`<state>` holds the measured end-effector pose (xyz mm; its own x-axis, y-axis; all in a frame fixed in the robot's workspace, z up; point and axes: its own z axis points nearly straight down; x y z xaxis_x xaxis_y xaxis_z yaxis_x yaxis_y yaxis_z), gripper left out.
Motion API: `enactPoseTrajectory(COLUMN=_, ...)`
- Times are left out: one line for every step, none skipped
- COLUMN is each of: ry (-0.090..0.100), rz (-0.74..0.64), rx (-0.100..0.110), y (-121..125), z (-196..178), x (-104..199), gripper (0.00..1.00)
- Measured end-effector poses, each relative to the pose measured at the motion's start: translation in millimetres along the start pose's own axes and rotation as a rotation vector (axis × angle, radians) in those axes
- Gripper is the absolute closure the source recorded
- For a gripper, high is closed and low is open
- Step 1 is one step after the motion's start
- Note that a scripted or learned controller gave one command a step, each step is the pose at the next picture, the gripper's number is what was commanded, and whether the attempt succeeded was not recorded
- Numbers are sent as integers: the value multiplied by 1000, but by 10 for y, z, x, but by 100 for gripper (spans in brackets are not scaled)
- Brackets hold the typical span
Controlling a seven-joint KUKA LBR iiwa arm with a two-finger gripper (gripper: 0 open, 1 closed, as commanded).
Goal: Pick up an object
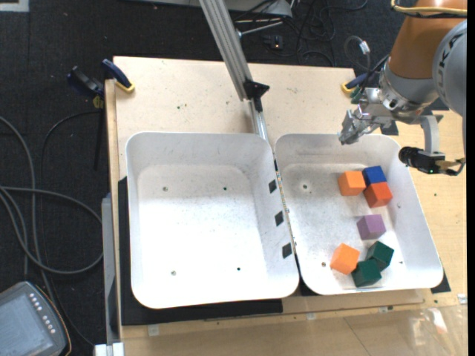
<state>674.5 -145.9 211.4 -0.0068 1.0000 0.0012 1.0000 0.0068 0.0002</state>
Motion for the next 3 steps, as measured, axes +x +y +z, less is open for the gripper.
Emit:
enactPoseTrajectory(ry=0, rz=0, rx=0, y=12, z=-34, x=468, gripper=100)
enactPoseTrajectory(ry=1, rz=-1, rx=-1, y=-1, z=-153, x=1010, gripper=100)
enactPoseTrajectory(ry=1, rz=0, rx=3, y=-120, z=-78, x=1490, gripper=100)
